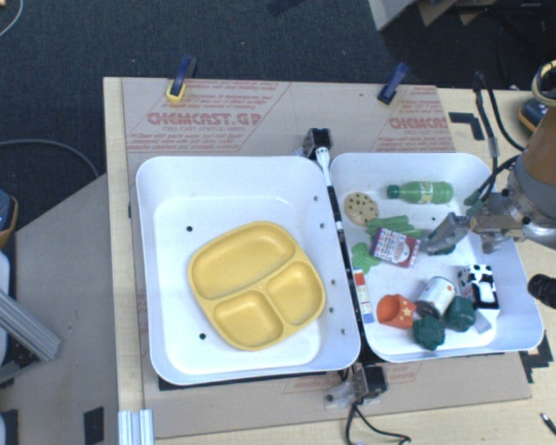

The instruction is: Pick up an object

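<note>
The right bin holds several small objects. A green bottle lies at its back, with a round cookie to its left. A maroon packet sits mid-bin among green pieces. Near the front are an orange-red toy, a silver can, a dark green lump and a black-and-white toy. My gripper hangs over the bin's right half, just right of the maroon packet. Its fingers stand apart with nothing between them.
The left bin bears a yellow divided plate. Clamps hold the cardboard sheet at the back. A black divider rail runs between the bins. The grey arm with its orange band comes in from the right.
</note>
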Action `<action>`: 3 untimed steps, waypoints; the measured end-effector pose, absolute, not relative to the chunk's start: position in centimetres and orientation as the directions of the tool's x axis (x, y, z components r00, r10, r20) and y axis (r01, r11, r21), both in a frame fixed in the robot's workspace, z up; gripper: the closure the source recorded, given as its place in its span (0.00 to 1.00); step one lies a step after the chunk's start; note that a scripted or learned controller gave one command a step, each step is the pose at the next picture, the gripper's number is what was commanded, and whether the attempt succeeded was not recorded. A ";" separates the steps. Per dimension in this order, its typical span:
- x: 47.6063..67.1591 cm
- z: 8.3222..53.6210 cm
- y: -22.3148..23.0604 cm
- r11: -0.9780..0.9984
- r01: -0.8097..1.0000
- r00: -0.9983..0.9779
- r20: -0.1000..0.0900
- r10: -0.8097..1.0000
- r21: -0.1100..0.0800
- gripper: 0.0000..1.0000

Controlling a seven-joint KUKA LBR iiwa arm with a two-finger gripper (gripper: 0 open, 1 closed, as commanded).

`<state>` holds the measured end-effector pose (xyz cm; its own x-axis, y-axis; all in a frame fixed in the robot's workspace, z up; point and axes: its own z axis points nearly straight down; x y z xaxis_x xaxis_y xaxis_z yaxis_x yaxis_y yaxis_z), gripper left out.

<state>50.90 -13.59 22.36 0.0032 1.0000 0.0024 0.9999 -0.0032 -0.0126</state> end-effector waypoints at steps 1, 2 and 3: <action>51.2 23.0 -13.6 0.000 1.000 0.000 0.000 1.000 0.001 0.00; 51.5 17.9 -14.5 -0.001 1.000 0.001 0.002 1.000 -0.006 0.00; 51.2 11.6 -13.9 0.000 1.000 0.000 0.003 1.000 -0.008 0.00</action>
<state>51.19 -13.91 11.64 0.0003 1.0000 0.0032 1.0000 -0.0002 -0.0075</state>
